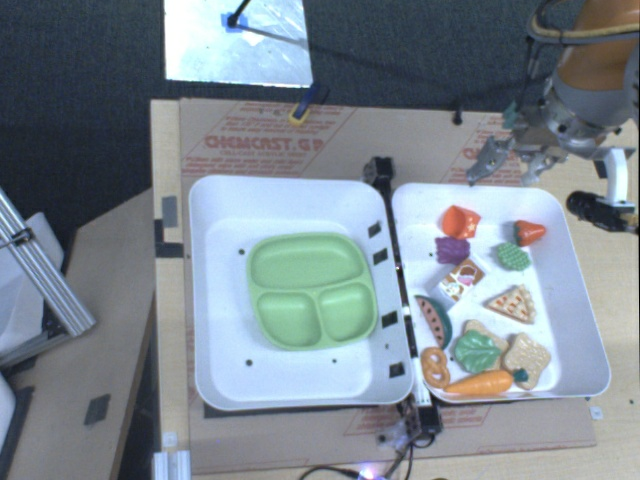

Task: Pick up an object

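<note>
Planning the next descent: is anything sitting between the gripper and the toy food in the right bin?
Nothing visible does. The gripper hangs over the far rim of the right bin, above open air. The orange pepper and purple piece lie nearest it, uncovered, with the other toys close-packed nearer the camera.

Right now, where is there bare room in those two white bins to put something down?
Most room: the left bin, bare white around the green divided plate, whose three compartments hold nothing. The right bin is crowded with toy food; its bare patches are the far-left corner and along the right wall.
</note>
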`<state>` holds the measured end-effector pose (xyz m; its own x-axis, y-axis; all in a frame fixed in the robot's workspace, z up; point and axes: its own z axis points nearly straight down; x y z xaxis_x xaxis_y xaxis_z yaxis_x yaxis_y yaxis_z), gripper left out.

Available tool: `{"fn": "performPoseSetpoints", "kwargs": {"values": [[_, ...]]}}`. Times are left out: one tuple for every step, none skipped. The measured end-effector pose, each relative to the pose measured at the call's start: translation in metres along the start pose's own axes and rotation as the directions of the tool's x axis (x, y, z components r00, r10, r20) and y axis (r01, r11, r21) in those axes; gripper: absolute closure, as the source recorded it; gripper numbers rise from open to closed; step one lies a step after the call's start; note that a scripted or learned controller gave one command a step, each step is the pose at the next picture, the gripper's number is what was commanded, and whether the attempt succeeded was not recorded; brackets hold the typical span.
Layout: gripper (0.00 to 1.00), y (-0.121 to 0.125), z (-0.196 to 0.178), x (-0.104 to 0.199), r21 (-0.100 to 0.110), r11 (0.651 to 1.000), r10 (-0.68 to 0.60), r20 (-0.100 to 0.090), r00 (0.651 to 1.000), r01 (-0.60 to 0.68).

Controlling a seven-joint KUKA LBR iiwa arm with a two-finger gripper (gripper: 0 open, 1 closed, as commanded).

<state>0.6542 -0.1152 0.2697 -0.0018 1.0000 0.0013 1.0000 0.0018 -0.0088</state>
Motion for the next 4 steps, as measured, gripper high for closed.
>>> {"fn": "performPoseSetpoints", "kwargs": {"values": [[0.0,0.002,-0.007,0.0,-0.011,1.0,-0.002,0.001,1.0,0.002],[0.0,-0.006,0.051,0.005,-0.006,1.0,0.0,0.001,1.0,0.0],[0.0,-0.003,0.093,0.006,-0.007,1.0,0.001,0.001,1.0,-0.001],[0.0,0.0,0.135,0.002,-0.008,1.0,0.001,0.002,1.0,-0.001]]}}
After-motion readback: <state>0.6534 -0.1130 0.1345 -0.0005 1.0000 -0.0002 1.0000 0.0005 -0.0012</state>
